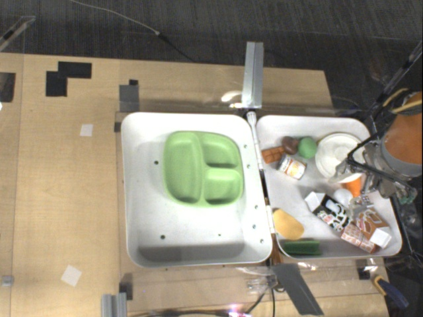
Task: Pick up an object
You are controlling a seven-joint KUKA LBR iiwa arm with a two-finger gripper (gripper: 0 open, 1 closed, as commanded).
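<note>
We cannot tell the hand's (362,191) state above the crowded right bin (330,243); we risk snagging the orange piece (354,183) or neighbouring box (365,230).

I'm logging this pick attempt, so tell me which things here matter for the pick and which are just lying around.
For the pick: tool; right bin with green ball, white bowl, small jar, yellow piece.

Lying about: left bin, green divided tray.
</note>
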